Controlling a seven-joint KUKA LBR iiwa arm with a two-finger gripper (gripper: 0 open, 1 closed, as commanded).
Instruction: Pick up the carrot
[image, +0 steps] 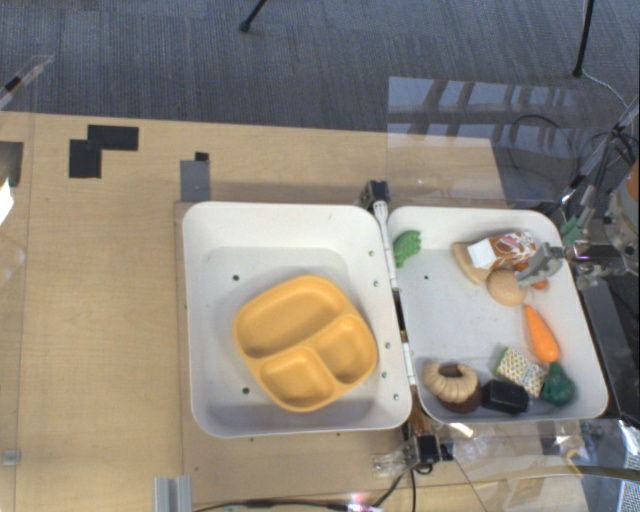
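Right now I see carrot (541, 335) lying in right bin (470, 330), near its right wall, orange tip pointing up toward far side, green top (557, 385) at near corner. Nothing touching carrot. Patterned block (520, 369) just beside it, black piece (505, 397) and ring-shaped pastry (451, 383) along near wall. Gripper (545, 265) at far right over cluster of food toys (498, 262); grip state, I cannot tell. Yellow divided plate (304, 342) in left bin (215, 300).

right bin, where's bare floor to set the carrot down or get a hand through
The widest bare patch in the right bin is its middle-left floor, between the green piece, the bread and the donut. The near-right corner is crowded: carrot, patterned block, black piece. The far-right is crowded too, with the pincer.
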